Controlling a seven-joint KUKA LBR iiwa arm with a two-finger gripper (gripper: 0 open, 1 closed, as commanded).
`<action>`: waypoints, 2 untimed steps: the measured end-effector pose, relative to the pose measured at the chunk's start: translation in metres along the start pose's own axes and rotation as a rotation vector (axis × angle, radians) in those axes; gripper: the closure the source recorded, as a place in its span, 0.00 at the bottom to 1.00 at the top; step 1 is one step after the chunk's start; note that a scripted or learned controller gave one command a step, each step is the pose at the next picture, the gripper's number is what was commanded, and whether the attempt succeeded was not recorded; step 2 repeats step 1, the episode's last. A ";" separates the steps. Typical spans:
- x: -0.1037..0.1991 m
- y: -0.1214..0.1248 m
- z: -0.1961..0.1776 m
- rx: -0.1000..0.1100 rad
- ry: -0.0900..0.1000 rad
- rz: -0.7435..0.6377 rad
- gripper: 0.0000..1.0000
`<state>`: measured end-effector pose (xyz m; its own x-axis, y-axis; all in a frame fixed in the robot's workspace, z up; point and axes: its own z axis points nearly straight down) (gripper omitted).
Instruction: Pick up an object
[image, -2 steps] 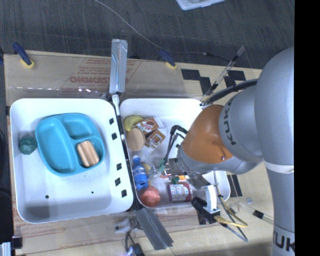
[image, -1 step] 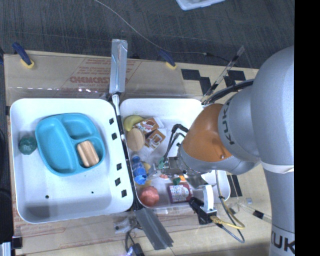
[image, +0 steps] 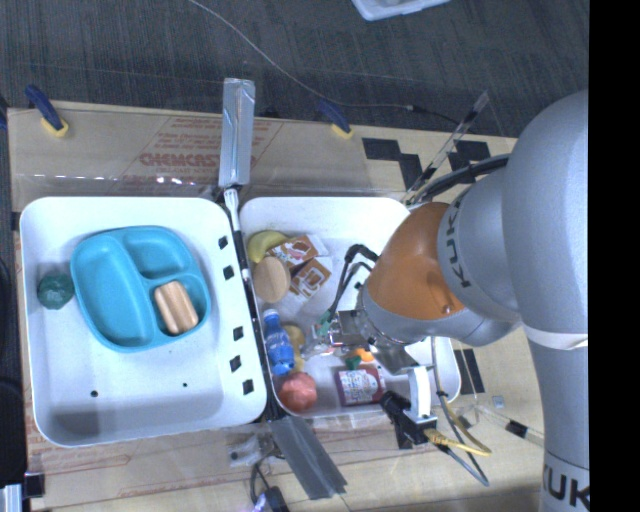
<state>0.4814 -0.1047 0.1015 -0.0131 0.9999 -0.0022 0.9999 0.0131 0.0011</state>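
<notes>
Down in the right-hand shallow white bin (image: 330, 212), the arm's two-finger pincer (image: 335, 335) sits low among the clutter, under the orange band (image: 415, 275) of the grey arm (image: 530, 220); whether it is open or closed, and whether it has hold of anything, cannot be told, because the wrist hides it from above. Just beside it lie the objects that could be picked: a small clear plastic bottle with a blue cap and label (image: 278, 343) along the bin's left wall, a round red apple-like fruit (image: 298, 392) near the bin's lower-left corner, and a dark red-labelled sauce bottle (image: 360, 385) lying on its side near the bottom edge. Further up the same bin are a yellow banana-shaped item (image: 266, 243), a tan rounded bread-like piece (image: 270, 280), and a pair of brown-and-white snack packets (image: 305, 262). The left-hand shallow white bin (image: 120, 410) holds a light blue divided plastic tray (image: 125, 275) with a tan sausage-shaped piece (image: 176, 306) resting in its right compartment, and a dark green ball (image: 56, 290) sits just beside the tray's left edge.
</notes>
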 end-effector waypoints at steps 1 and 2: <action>0.063 0.016 -0.143 -0.004 0.003 -0.066 1.00; 0.063 0.016 -0.143 -0.004 0.003 -0.066 1.00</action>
